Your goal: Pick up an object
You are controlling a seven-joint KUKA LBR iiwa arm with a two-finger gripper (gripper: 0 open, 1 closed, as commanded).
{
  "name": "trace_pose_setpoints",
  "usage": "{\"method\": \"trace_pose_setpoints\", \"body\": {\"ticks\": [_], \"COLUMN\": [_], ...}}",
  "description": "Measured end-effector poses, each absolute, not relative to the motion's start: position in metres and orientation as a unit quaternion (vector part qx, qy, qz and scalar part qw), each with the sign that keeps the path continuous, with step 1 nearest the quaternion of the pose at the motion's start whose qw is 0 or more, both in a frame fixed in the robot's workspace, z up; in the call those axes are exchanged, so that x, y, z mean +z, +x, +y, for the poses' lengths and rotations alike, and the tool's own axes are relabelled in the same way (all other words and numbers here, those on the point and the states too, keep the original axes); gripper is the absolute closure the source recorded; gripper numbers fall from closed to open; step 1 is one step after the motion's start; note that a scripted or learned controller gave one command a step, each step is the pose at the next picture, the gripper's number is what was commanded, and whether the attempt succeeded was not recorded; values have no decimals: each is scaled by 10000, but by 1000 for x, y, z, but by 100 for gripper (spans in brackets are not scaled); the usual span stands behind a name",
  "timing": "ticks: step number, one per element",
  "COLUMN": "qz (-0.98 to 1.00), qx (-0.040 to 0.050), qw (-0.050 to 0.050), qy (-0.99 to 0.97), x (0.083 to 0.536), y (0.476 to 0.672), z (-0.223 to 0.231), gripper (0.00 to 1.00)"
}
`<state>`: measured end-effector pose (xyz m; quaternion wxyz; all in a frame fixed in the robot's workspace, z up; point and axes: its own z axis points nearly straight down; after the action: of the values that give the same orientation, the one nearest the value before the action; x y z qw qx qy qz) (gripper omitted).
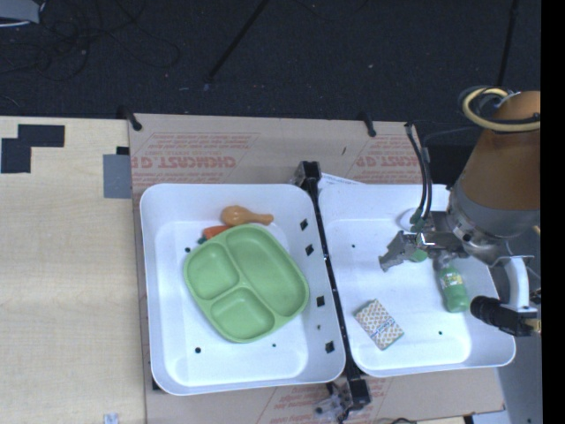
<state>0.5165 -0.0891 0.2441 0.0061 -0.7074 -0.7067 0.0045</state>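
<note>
Bins: 2 shallow white bins are sitting side by side on a cardboard sheet (265,144) at the middle of the frame, touching along a black centre seam. The left bin (168,343) is holding 1 green divided plate (245,281) with 3 compartments, lying flat and filling most of the floor. 1 orange drumstick-shaped toy (244,215) is lying just above the plate's upper edge, and 1 small red-orange piece (212,231) is peeking out at the plate's upper left rim.

The right bin (415,360) is holding 2 loose objects. 1 small patterned box (380,323) is lying flat in the lower middle of this bin, turned diagonally, its long axis running from upper left to lower right. 1 green bottle (454,290) is lying toward the right of the bin, its long axis running nearly top to bottom in the frame; which end is the cap cannot be told.

Arm: 1 grey arm with an orange band is reaching in from the right edge. 1 gripper (404,253) is hanging over the middle of the right bin, up and left of the bottle and above the box. Whether the claw is apart or together cannot be told; nothing is showing between its fingers.
</note>
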Motion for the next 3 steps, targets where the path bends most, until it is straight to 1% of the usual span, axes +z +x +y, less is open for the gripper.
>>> {"method": "trace_pose_setpoints", "body": {"ticks": [1,3], "qz": [-7073,-7070], "qx": [10,28], "qw": [19,43], "qy": [-7069,-7072], "x": [250,122], "y": [519,520], "z": [-89,-89], "gripper": [0,0]}}
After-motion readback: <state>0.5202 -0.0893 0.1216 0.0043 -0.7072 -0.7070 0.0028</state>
